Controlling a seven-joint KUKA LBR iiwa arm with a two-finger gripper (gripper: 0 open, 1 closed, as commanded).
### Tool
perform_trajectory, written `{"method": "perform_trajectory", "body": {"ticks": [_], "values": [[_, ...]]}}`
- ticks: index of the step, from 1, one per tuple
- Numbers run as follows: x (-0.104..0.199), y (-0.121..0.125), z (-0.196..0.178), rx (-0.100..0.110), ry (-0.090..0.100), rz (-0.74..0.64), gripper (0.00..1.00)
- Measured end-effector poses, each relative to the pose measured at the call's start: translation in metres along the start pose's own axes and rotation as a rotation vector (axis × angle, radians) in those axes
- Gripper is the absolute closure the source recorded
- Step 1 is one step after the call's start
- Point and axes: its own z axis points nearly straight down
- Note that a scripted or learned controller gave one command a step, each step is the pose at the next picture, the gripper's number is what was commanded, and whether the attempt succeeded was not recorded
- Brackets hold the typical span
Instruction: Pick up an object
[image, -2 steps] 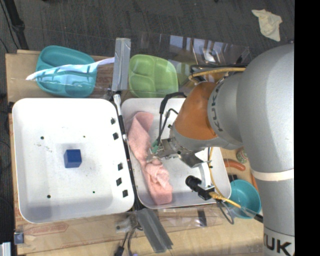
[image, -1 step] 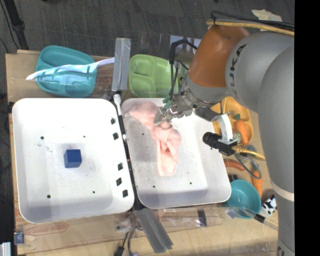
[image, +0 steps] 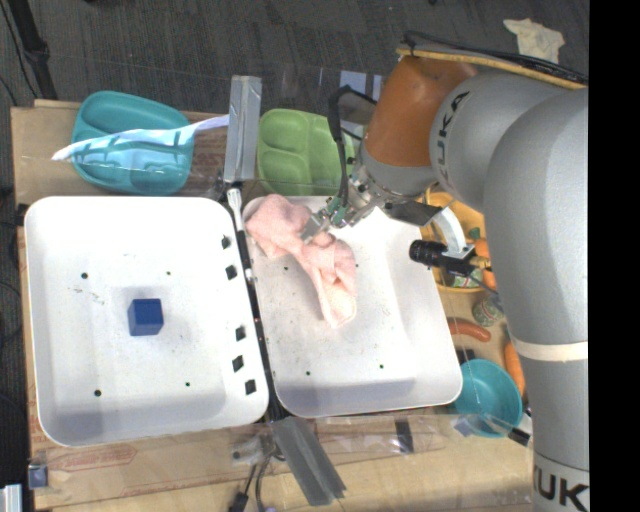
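Gripper (image: 322, 226) is down on the pink cloth (image: 312, 258) at about twelve o'clock in the right bin (image: 400, 385), pinching a fold of it I think, so next it should lift straight up and keep hold.

Two bins sat side by side on the surface (image: 20, 130). A small cube (image: 146, 316) lay in the left bin (image: 60, 400), and a crumpled cloth (image: 310, 258) lay in the far part of the right bin (image: 400, 375). The hand (image: 322, 226) was down at the cloth's far end, with the arm (image: 520, 200) reaching in from the right.
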Motion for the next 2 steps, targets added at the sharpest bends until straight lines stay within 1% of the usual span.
{"method": "perform_trajectory", "body": {"ticks": [1,2], "values": [[0.000,0.000,-0.001,-0.001,-0.001,0.000,0.00],[-0.050,-0.048,0.087,-0.007,-0.003,0.058,0.00]]}}
